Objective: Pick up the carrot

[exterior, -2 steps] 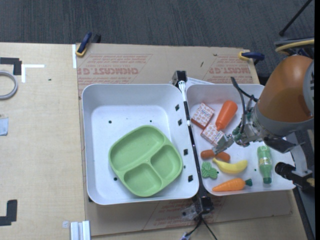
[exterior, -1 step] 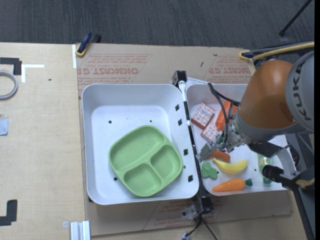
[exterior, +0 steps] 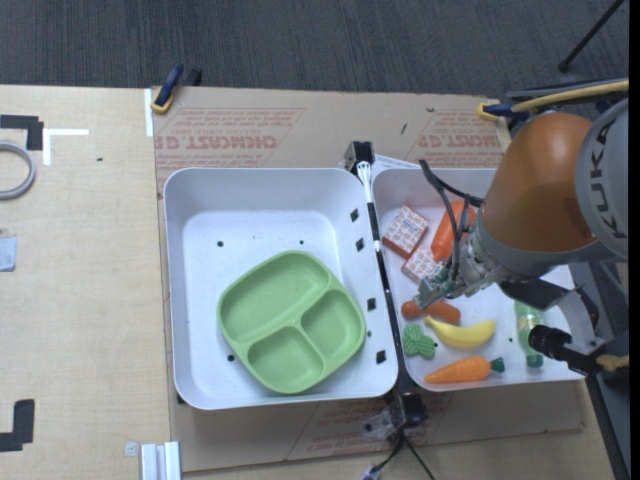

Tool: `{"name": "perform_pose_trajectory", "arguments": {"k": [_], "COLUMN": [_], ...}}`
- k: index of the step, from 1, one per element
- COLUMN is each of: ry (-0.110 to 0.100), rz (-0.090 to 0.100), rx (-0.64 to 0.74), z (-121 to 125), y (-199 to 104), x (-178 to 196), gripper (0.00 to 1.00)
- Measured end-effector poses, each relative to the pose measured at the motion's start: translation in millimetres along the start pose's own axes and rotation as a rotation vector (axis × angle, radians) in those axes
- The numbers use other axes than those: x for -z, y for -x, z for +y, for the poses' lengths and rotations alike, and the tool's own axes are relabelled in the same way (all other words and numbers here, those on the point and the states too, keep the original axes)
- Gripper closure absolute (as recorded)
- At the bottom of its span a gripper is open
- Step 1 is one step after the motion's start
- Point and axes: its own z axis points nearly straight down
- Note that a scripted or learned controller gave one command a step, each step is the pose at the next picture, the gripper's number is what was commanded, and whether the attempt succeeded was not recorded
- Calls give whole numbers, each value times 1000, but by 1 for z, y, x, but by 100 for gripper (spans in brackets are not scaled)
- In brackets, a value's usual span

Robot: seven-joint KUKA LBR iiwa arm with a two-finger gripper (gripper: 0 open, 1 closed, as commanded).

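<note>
A: What was seen at the left of the frame?

B: A green divided plate [exterior: 292, 321] was seen lying in the left bin [exterior: 190, 268], toward its lower middle.

A: And further right?

B: In the right bin [exterior: 400, 183], a red and white box [exterior: 405, 229] was seen near the top, with an orange piece [exterior: 446, 227] just beside it. Lower down, a small green leafy toy [exterior: 419, 343] and a banana [exterior: 463, 332] were found.

A: Where was the carrot located?

B: The carrot [exterior: 460, 371] was seen flat along the bottom edge of the right bin, its green top pointed to the right, just below the banana.

A: And the pincer?

B: The gripper [exterior: 440, 290] was seen in the middle of the right bin, above the banana. The carrot lay below it in the frame, apart from it, with the banana between. Whether the pincer was apart or together could not be told, since it was covered by the wrist.
</note>
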Motion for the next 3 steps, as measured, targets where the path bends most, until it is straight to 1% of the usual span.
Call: {"name": "perform_pose_trajectory", "arguments": {"k": [1, 2, 3], "ry": [-1, -2, -1], "rz": [-1, 1, 0], "rx": [179, 243, 245], "z": [-17, -2, 37], "y": [64, 0, 88], "x": [52, -10, 73], "gripper": [100, 100, 100]}}
